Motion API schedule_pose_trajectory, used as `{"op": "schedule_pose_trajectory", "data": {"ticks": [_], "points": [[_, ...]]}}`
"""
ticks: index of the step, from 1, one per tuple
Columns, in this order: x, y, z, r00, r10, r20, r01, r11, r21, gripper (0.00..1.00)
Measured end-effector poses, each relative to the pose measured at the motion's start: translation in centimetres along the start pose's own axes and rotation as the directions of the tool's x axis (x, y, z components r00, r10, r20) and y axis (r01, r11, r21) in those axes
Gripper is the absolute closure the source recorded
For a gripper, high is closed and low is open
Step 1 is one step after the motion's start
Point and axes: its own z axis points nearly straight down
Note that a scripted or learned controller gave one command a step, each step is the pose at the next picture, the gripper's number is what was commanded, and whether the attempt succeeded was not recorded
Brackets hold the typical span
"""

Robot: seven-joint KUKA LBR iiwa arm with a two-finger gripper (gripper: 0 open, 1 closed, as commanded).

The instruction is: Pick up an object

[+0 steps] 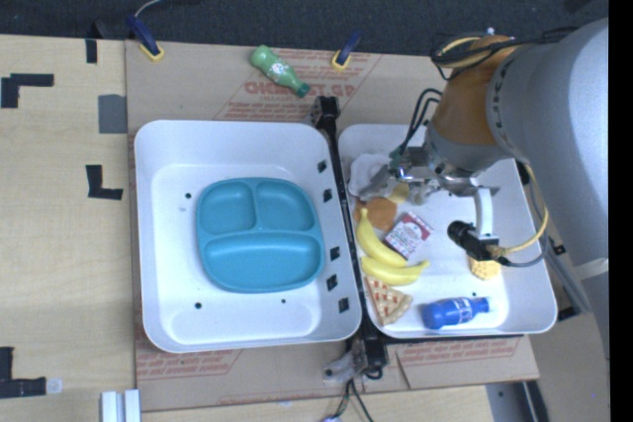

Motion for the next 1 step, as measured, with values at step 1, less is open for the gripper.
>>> {"op": "schedule_pose_trajectory", "data": {"ticks": [1], "points": [[0.26,-1.65,0.47,1.0,0.0,0.002,0.0,1.0,0.008,0.0]]}}
